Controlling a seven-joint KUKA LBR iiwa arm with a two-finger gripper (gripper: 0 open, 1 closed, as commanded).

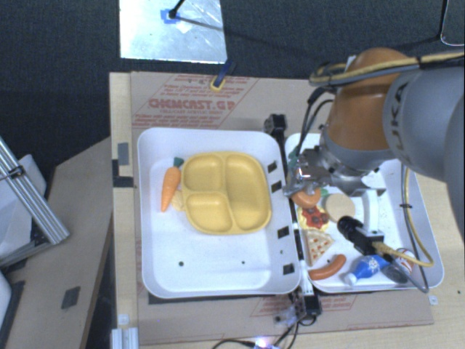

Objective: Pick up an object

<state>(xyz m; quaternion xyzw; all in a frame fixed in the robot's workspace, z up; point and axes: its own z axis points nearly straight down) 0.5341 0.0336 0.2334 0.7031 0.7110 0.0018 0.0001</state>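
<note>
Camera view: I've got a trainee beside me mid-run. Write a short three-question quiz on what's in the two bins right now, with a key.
1. True or false: the carrot lies inside a compartment of the yellow tray.
2. Which bin does the arm hang over?
A. the left bin
B. the right bin
C. neither
3. Fill in: at the right bin's near edge, the sausage lies just left of a ______ toy.

Key:
1. False; the carrot lies on the bin floor beside the tray's left edge.
2. B
3. blue
</note>
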